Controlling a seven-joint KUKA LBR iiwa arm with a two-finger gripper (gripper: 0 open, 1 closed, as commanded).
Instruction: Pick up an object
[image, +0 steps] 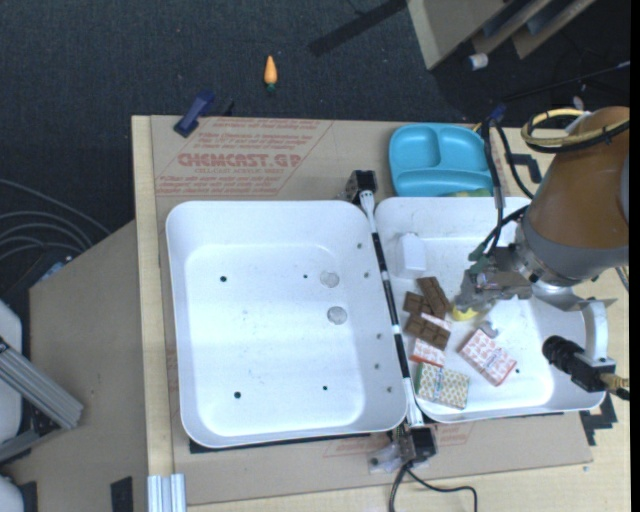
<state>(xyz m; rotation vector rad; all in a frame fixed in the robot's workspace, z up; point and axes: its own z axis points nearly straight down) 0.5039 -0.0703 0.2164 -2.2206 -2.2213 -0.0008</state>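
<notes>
My gripper (478, 296) hangs low inside the right bin (450, 222), just right of a cluster of brown chocolate-like bars (427, 306). A small yellow object (462, 314) lies directly under the fingertips. A red-and-white patterned packet (487, 357) lies below the gripper, and a green-patterned packet (443, 386) rests near the bin's front edge. A white block (411, 252) sits toward the back of the bin. The arm's body hides the bin's right part.
The left bin (200, 250) holds two small grey discs (332, 298) near its right side. A blue divided tray (440, 160) stands behind the right bin. Cables run along the right of the bench.
</notes>
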